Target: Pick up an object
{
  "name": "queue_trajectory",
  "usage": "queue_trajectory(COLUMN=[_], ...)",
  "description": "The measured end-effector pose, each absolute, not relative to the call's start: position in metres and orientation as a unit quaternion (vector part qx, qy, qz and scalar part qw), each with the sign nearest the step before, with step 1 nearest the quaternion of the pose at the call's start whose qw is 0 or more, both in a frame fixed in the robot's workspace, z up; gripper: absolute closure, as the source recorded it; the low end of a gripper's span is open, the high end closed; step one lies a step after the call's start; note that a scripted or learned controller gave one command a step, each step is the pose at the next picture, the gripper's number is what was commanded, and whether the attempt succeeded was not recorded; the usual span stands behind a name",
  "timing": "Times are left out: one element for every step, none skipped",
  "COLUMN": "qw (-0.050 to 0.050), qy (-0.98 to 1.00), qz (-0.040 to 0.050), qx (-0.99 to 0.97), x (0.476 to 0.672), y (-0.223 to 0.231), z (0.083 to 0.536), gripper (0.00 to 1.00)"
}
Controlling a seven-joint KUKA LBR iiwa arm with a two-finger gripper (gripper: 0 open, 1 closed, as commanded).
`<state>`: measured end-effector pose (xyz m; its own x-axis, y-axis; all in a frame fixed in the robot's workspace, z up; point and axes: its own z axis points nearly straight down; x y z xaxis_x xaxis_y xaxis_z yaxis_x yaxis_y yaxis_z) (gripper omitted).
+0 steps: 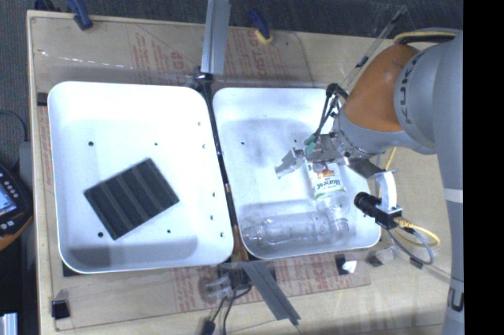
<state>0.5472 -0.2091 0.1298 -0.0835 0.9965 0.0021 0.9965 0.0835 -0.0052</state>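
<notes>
Clear plastic bottles point(295, 229) lie in the right bin point(252, 120), one along its near wall, one with a label just under the gripper point(303, 160). We cannot tell its state. A dark ribbed slab point(131, 197) lies in the left bin point(71, 113).

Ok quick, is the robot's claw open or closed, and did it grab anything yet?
Gripper: over the right bin, just above the small labelled bottle. Whether it is open, closed or holding anything cannot be told.
</notes>
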Motion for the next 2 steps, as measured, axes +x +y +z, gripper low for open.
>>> queue_trajectory(qw=[0.003, -0.001], qy=[-0.736, -0.771], qz=[0.0012, 0.0], qx=[-0.677, -0.637], x=[0.547, 0.534], y=[-0.209, -0.21], z=[0.13, 0.173], gripper=[0.0, 0.0])
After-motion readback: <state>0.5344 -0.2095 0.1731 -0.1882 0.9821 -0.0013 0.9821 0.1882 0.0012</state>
